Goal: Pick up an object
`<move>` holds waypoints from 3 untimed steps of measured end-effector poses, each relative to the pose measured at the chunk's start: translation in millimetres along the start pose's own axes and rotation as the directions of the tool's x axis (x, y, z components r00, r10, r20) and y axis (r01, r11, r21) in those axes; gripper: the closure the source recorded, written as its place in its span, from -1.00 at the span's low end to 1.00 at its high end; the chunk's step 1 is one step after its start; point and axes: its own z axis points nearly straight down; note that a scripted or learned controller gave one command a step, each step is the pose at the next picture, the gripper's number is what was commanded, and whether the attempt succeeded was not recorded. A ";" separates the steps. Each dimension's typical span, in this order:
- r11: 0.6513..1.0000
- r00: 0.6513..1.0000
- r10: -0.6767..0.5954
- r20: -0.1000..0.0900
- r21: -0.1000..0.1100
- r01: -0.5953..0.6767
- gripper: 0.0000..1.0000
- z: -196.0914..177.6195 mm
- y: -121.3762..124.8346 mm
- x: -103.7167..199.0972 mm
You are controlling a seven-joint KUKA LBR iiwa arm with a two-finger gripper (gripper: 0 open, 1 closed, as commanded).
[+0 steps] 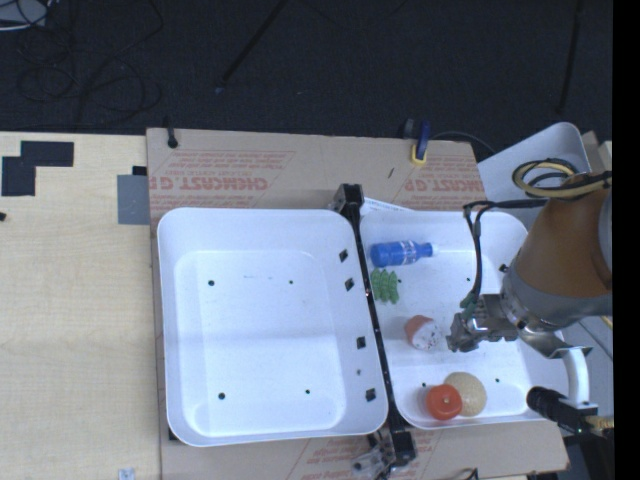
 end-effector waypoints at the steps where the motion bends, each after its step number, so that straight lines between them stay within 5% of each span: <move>1: 1.000 1.000 0.005 0.003 -0.007 -0.005 1.00 -14.7 2.1 -3.4; 3: 1.000 1.000 0.010 0.001 -0.003 -0.010 1.00 -33.3 1.8 -5.2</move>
